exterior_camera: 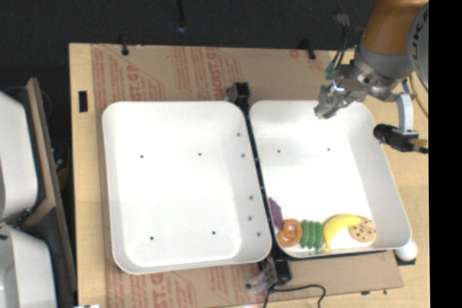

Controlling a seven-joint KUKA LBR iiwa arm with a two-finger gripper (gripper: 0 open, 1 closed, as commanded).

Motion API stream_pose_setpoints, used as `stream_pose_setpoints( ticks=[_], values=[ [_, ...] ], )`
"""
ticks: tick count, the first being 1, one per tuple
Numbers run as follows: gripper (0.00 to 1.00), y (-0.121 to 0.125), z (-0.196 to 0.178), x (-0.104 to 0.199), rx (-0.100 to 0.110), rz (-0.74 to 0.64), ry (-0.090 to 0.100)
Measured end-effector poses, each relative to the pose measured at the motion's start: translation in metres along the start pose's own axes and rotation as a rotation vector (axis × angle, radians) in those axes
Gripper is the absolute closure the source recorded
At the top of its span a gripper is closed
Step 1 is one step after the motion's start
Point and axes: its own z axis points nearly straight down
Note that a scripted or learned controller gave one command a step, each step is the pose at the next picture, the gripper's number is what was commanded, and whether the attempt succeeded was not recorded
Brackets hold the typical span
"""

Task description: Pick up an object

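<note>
Claw (pixel 328 109) seen above the right bin's (pixel 375 155) far edge.
Its grip state cannot be told (toys (pixel 325 231) are clustered well apart, near corner).

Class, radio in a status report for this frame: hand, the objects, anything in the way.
Hand over right bin's far edge, nothing between fingers. Toy food clustered at near edge, untouched. Path between clear.

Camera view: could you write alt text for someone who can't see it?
A grey and orange robot arm's gripper hovers over the far edge of the right white bin, whose near edge holds a banana, cookie, pretzel and green toy. The left bin sits alongside.
</note>
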Motion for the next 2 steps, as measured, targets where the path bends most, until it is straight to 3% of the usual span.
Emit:
stream_pose_setpoints(
  ticks=[2],
  values=[
    [1.00,-0.024,-0.013,0.108,-0.001,-0.002,0.001]
  ],
)
